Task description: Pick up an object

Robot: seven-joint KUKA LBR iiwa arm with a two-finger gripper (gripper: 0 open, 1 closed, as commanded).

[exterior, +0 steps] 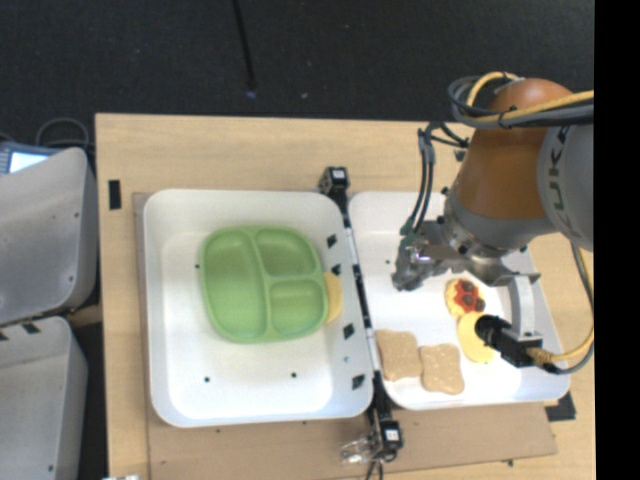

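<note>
Gripper [408, 273] over right bin [385, 223], state unclear; glossy green sectioned plate [264, 284] left.

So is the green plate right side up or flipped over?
Right side up. The green plate lies flat in the left bin, and its three sunken compartments face the camera.

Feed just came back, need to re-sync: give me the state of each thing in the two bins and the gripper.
green divided plate: flat in left bin, compartments bare
two toast slices: flat, touching, right bin front
yellow piece: lying beside toast
red-topped item: lying flat
gripper: low over right bin, nothing visibly held
</note>
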